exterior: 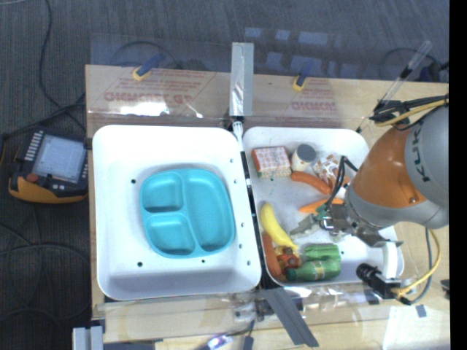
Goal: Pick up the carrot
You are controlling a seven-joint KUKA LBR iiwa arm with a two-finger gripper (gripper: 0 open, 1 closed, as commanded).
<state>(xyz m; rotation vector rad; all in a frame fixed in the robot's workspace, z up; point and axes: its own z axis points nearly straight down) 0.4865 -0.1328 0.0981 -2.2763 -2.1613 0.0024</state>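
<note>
The carrot lies in the right bin, right of centre in the frame, not yet lifted. The gripper hangs just below it over the bin floor; I cannot tell whether its fingers are open or closed. The arm hides the carrot's right end.

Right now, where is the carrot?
The carrot lies in the right bin, toward its back, just behind the gripper and in front of the little red box.
</note>
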